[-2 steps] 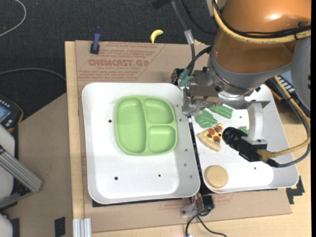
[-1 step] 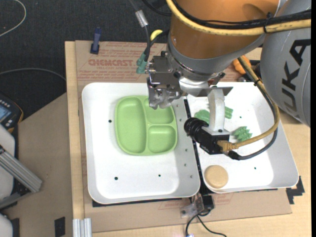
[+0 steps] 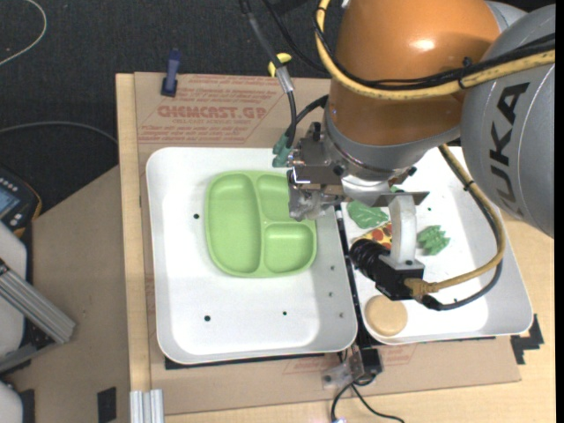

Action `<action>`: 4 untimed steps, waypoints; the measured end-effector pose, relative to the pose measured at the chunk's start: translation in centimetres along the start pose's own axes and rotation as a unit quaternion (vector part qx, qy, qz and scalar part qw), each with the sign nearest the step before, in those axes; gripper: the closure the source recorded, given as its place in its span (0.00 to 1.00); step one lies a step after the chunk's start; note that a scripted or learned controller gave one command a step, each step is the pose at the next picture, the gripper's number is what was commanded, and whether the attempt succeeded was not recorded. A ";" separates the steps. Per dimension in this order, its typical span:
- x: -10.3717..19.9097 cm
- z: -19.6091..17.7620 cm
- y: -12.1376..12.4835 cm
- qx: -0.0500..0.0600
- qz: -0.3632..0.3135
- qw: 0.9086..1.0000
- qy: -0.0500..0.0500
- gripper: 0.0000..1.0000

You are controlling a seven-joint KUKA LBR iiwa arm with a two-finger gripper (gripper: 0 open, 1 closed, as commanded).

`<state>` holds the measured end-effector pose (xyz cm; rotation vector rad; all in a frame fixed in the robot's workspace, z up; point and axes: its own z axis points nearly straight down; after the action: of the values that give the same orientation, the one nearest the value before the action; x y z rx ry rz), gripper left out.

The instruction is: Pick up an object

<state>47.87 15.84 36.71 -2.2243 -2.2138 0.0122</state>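
— Well, what sits closest to the camera?

— A round tan disc, lying flat at the near end of the right bin, close to the wall it shares with the left bin.

— And in the left one?

— A green divided tray, set flat on the bin floor a little right of middle, with its compartments facing up.

— Anything else on the right side?

— Past the disc there is a leafy green piece. Beside it, partly under the arm, lie a paler green piece and a red-orange scrap, too hidden for me to name.

— Where is the pincer?

— Low over the tray's right rim, just by the wall between the two bins. I cannot tell whether it is apart or together, nor whether it touches the tray. Nothing shows clamped in it.

— And farther back?

— Both bins rest on a brown sheet with red lettering spread over the tabletop. A blue clip sits at the sheet's far left corner.
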 end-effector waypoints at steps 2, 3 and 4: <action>-5.9 -7.1 0.1 -0.011 -0.003 1.000 0.004 1.00; 2.5 -5.9 -0.1 -0.005 -0.007 1.000 0.003 1.00; -2.1 -0.8 0.4 0.000 0.000 1.000 0.000 1.00</action>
<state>48.31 13.71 37.54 -2.2247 -2.2135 0.0109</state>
